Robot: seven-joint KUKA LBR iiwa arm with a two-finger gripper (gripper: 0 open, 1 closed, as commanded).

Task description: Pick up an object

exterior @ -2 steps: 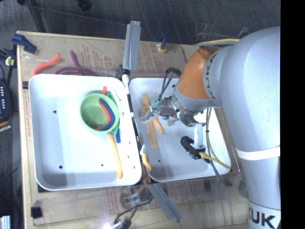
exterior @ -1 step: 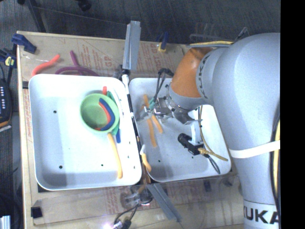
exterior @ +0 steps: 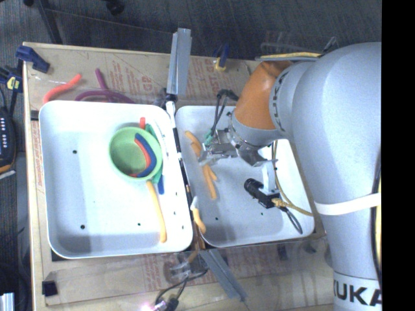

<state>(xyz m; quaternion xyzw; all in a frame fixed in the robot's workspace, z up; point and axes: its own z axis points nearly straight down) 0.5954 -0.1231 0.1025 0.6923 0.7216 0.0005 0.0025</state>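
My gripper (exterior: 211,153) hangs low over the left half of the right bin (exterior: 243,229), under the orange wrist band. Just left of it lies a slim orange stick (exterior: 192,141), and a second orange stick (exterior: 211,181) lies right below it. The view shows nothing clearly held. A small green piece (exterior: 209,137) shows by the gripper's upper side. In the left bin (exterior: 71,193) sits a green cup (exterior: 131,153) with red and blue cups nested in it, and a long yellow handle (exterior: 159,214) runs down from it.
A black fitting with a cable (exterior: 258,192) hangs from the arm over the right bin's middle. An orange bit (exterior: 198,223) lies at the rim between the bins. Red and purple tubes (exterior: 97,92) lie on the bench behind the left bin. A metal bar (exterior: 178,60) stands at the back.
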